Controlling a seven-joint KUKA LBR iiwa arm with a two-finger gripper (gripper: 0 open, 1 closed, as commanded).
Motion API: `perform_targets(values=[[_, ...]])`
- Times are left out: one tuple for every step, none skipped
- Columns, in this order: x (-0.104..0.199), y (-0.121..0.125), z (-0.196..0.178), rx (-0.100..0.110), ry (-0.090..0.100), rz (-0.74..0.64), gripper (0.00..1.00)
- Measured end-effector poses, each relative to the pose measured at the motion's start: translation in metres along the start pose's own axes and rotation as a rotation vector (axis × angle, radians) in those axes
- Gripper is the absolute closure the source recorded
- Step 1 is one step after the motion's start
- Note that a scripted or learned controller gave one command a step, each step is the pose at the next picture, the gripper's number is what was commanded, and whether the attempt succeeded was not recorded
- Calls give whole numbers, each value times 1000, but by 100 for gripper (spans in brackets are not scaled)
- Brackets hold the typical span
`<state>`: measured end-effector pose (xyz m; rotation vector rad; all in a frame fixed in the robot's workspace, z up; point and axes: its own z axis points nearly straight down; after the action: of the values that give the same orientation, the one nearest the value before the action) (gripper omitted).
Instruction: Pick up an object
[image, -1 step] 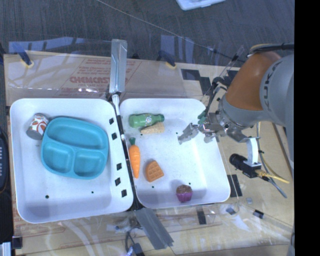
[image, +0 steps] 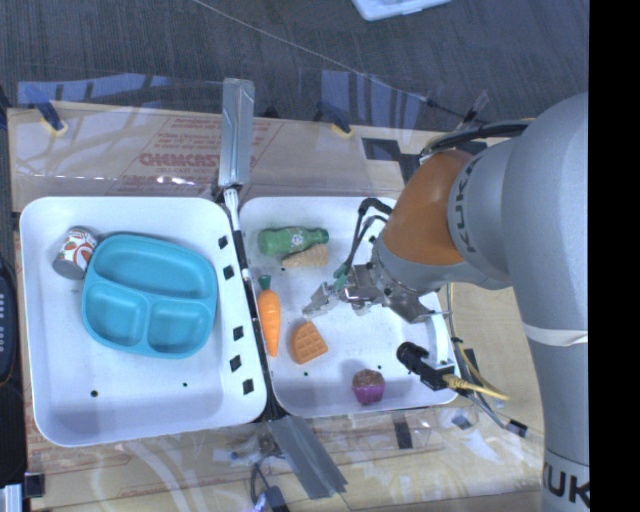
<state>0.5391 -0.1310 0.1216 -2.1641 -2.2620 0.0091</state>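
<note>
The right bin (image: 340, 400) holds a green bottle (image: 293, 240) lying on its side, with a pale corn-like piece (image: 306, 258) just below it. An orange carrot (image: 269, 316) lies along the bin's left wall. An orange waffle-like piece (image: 308, 342) sits near the middle, and a purple round item (image: 368, 386) rests by the front wall. My gripper (image: 322, 298) hangs over the bin's middle, just above the waffle piece and right of the carrot. I see nothing held in it.
The left bin (image: 60, 400) carries a blue divided plate (image: 150, 295), with a small round white-and-brown object (image: 73, 250) at its upper left. The arm's orange band (image: 425, 215) and grey body cover the right bin's right side. A metal divider (image: 236, 140) stands between the bins at the back.
</note>
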Motion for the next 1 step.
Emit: perform_targets(values=[[32, -11, 12, -8, -3, -254, 0]])
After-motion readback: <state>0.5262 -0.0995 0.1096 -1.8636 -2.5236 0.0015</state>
